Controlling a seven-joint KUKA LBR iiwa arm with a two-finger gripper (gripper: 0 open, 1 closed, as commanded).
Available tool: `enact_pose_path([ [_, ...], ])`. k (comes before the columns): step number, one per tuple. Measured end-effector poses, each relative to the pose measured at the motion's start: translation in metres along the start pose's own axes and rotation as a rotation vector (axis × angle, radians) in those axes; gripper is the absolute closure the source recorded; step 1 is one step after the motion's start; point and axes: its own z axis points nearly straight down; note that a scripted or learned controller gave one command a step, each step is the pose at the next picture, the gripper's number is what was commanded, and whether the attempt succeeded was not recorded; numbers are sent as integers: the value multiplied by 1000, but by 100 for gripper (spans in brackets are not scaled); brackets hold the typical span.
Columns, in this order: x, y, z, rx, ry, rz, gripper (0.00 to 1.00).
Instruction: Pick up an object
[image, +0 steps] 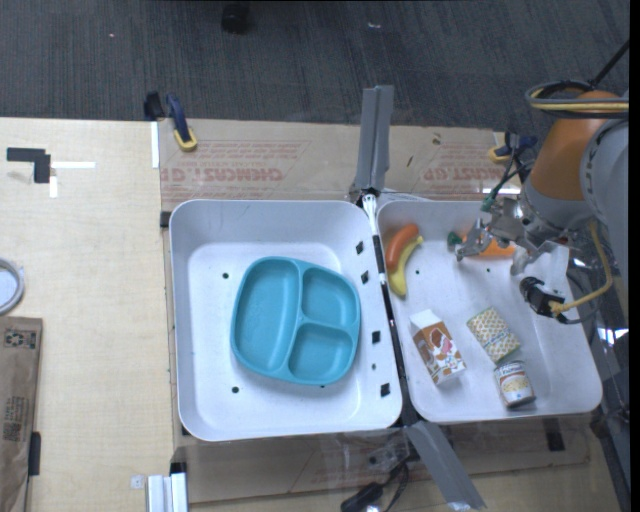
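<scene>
Nearest us in the right bin (580, 400), a small can (514, 384), a patterned packet (494, 333) and a juice carton (438, 348) are lying apart from one another, each leaving room for fingers to come down beside it. Further back, a banana (402, 268) is resting against the divider. We are seeing the gripper (480, 240) hanging low at the far wall over something orange, perhaps a carrot (497, 251); whether its jaws are apart or together, we cannot tell. The left bin (200, 400) is keeping a blue divided plate (296, 320).
</scene>
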Motion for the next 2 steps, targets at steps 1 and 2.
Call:
enact_pose_path([
  [1, -1, 0, -10, -1, -1, 2, 100],
  [2, 68, -9, -158, -3, 0, -9, 100],
])
